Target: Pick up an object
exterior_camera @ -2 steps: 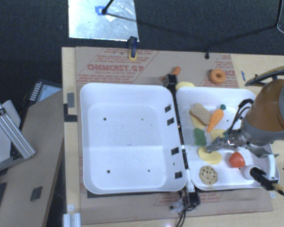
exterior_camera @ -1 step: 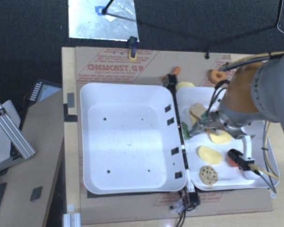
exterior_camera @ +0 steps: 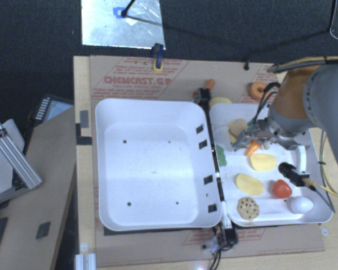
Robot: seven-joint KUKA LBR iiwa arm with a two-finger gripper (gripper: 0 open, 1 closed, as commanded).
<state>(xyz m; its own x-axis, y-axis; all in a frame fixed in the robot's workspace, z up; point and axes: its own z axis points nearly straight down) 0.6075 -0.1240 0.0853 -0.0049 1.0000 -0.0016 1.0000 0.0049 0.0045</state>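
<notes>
My gripper (exterior_camera: 247,139) was low inside the right-hand shallow white bin (exterior_camera: 273,210), in its upper left part. From this slanted look I could not tell whether it was wide, narrow or clamped on anything. A small orange carrot-shaped piece (exterior_camera: 252,148) lay right at its tip, touching or very nearly so, and seemed the likeliest thing for me to take.

I judged the pick not yet done. The approach and descent looked finished, but nothing was visibly off the bin floor, so the close and the lift were left.

Room was tight. A tan lump (exterior_camera: 236,128) sat just beside the gripper on the upper left, a pale yellow oval slice (exterior_camera: 262,162) just below the orange piece, and a green scrap (exterior_camera: 221,155) against the bin's left wall near the ridge between the bins. A second yellow oval (exterior_camera: 249,184), a red tomato-like ball (exterior_camera: 281,189), a speckled round cookie (exterior_camera: 248,208) and a white egg (exterior_camera: 301,205) were farther down, well apart from me. Straight up seemed the clearest way out, and the left-hand white bin (exterior_camera: 152,167) offered wide bare floor.
</notes>
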